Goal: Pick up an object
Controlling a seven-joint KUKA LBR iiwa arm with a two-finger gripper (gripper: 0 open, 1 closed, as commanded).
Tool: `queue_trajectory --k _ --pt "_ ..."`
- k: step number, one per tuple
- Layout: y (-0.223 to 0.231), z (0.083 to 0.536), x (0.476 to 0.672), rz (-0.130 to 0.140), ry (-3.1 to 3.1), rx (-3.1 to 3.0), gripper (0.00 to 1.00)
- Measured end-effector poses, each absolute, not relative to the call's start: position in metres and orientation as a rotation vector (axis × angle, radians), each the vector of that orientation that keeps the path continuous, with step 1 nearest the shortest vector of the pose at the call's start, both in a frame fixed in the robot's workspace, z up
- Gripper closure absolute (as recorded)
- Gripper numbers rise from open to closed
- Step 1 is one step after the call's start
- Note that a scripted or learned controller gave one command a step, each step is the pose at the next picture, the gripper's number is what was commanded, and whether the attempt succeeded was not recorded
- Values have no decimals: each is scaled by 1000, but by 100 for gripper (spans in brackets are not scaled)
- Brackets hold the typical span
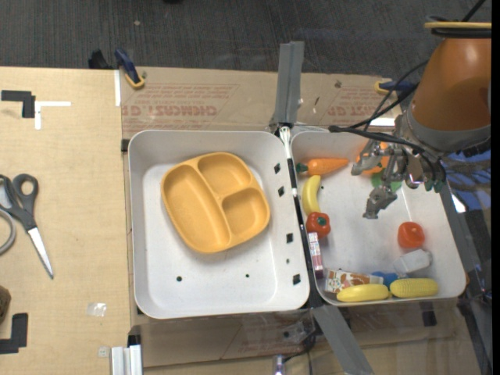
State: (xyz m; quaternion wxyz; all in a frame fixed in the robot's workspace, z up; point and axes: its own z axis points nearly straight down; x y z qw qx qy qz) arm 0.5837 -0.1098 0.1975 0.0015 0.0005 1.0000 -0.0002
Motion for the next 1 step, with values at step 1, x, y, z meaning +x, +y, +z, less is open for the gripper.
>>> queue_trajectory --k 1 --pt "-102 105 639 -6 3134 2 0"
